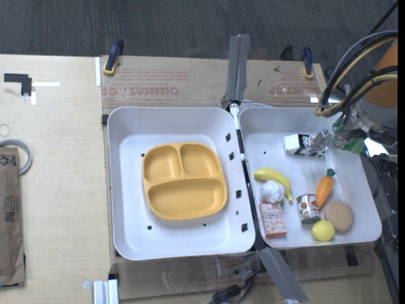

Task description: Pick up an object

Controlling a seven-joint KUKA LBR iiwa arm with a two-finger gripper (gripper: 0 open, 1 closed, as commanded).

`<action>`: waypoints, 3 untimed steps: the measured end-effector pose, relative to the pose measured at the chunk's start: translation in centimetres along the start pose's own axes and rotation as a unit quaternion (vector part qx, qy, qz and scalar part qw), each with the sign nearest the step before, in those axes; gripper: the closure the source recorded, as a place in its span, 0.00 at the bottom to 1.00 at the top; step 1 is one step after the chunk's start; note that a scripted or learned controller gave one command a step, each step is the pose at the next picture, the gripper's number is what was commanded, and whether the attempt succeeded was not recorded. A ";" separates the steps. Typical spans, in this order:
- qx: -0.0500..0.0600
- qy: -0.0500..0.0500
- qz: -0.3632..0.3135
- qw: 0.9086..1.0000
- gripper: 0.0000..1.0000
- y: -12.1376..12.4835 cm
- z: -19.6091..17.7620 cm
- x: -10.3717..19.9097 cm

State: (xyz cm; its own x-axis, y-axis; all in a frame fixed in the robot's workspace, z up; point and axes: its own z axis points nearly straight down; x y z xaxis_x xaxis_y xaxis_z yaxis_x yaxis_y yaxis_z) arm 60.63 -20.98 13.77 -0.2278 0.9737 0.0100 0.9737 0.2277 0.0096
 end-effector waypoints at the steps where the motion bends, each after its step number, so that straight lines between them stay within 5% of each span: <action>1: 0.002 0.004 0.032 0.999 0.00 -5.4 4.5 1.9; 2: 0.002 -0.002 0.036 0.999 1.00 -5.7 3.5 1.3; 3: 0.005 -0.006 0.075 0.997 1.00 -2.5 -9.4 6.2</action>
